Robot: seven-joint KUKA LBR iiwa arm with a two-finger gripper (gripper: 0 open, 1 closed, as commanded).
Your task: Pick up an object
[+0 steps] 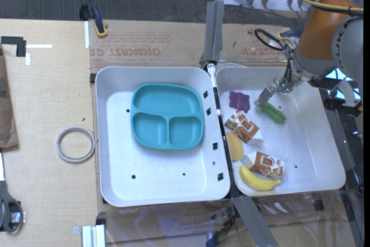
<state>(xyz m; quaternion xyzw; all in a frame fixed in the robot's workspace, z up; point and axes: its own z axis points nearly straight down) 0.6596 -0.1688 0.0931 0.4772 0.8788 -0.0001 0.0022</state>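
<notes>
Spanning a pale wooden bench [40, 95], two white bins sit side by side over dark floor; the left bin [110, 142] holds a teal divided plate [167, 117]; the right bin [315, 147] holds a purple piece [239, 100], snack packets [243, 126], a banana [257, 180]; the gripper [265, 96] hangs beside a green object [272, 112]; whether its fingers are parted I cannot tell.

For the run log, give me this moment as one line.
gripper: low in right bin | at green object, grasp unconfirmed | banana untouched | teal plate in left bin
</notes>
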